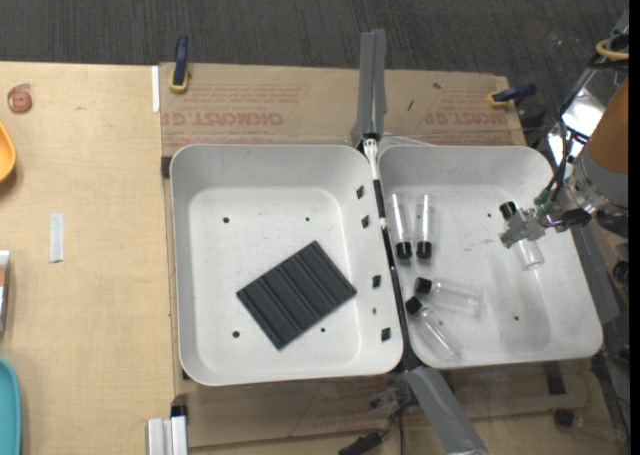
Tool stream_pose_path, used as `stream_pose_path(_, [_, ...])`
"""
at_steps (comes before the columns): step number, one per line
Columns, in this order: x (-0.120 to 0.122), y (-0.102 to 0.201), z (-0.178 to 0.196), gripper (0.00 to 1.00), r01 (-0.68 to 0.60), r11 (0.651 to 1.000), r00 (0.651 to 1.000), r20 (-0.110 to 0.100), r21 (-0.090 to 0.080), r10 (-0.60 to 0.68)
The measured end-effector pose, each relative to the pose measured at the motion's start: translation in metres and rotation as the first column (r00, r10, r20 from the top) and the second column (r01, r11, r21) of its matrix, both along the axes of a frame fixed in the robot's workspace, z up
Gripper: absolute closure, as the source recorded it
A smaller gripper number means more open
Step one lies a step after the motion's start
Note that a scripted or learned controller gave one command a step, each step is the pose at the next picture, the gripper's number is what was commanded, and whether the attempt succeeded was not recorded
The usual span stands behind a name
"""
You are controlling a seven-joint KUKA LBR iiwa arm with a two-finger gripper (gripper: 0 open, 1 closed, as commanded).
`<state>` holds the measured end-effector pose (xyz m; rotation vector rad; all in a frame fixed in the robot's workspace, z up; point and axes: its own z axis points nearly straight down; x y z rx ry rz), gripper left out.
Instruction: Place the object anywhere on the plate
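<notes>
A dark grey ribbed plate (297,294) lies tilted on the floor of the left bin (200,183). Several clear vials with black caps are in the right bin (470,168). Two vials (412,225) lie side by side near the divider. Two more (442,311) lie toward the front. A fifth vial (522,238) rests near the right wall, its black cap pointing up-left. My gripper (520,234) reaches in from the right and sits directly over this vial, touching or nearly touching it. I cannot tell whether it grips the vial.
The arm's grey body with its orange band (607,133) hangs over the right bin's right rim. A metal divider bar (372,93) runs between the bins. Blue clamps (180,61) hold cardboard behind them. An orange object (5,155) lies at far left.
</notes>
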<state>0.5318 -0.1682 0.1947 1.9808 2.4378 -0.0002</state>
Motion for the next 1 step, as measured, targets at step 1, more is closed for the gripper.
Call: stream_pose_path(1, [-0.013, 0.089, 0.0254, 1.0, -0.046, 0.999, 0.999, -0.003, 0.0, 0.046])
